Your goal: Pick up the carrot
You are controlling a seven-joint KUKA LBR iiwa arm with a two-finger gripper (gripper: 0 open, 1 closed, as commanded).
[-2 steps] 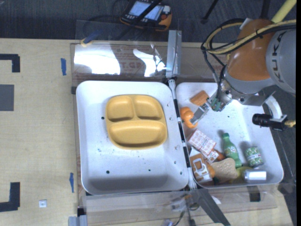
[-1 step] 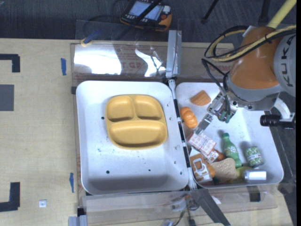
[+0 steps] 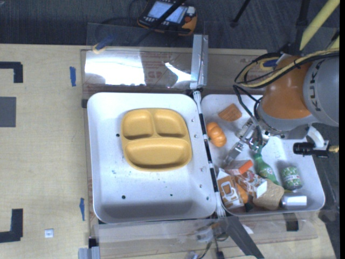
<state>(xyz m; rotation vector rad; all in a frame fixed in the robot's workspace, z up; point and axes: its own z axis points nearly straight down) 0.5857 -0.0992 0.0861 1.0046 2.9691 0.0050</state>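
Carrot [image 3: 216, 135]: short and stubby, bright orange, smooth-looking, rounded into two lobes. Lying free on the floor at the left side of the right bin [image 3: 315, 193], just beside the wall shared with the left bin [image 3: 102, 161].

Starting at the left: pale wooden desk [image 3: 43, 144] with black corner marks and bits of blue tape. Next, the left bin, white and shallow, carrying a yellow divided tray [image 3: 156, 139] with three compartments, set toward the far half. Then the right bin, with the carrot near its left wall and a flat orange square piece [image 3: 230, 112] a little beyond it, toward the far wall. Right of the carrot, near but apart from it, the metal end effector [image 3: 241, 144], pointing down into the bin; apart or together, cannot tell. Along the near wall, a heap of crumpled packets [image 3: 253, 190]. Further right, a green bottle [image 3: 265, 169], a green can [image 3: 291, 177] and a white cylinder [image 3: 294, 201]. Farthest right, the grey arm with its orange band [image 3: 288, 96].
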